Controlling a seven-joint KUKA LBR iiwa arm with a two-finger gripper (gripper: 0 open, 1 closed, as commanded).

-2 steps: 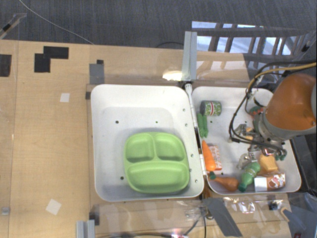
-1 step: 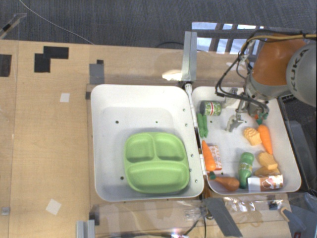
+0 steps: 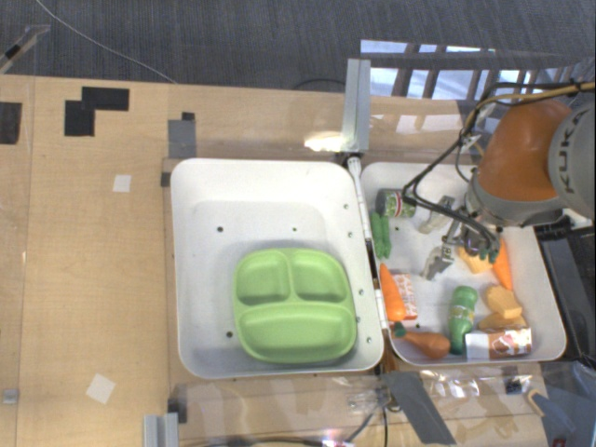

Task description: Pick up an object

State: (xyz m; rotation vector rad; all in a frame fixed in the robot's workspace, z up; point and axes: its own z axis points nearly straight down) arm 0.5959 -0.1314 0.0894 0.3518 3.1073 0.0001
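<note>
Glossy plastic food clutters the right bin (image 3: 549, 333) beneath the metal end effector (image 3: 445, 254), fingers narrowly spread, empty.

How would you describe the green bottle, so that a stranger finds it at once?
Look in the right bin, the one crowded with toy food. Near its front edge stands the green bottle, between a brown sausage-like piece and yellow chunks. It alone there is green with a white band.

Wooden tabletop (image 3: 84, 277) carrying two white bins.
The left bin (image 3: 196, 194) and right bin (image 3: 549, 315) sit side by side, touching along a shared edge; black patches (image 3: 93, 108) mark the far-left corner.
</note>
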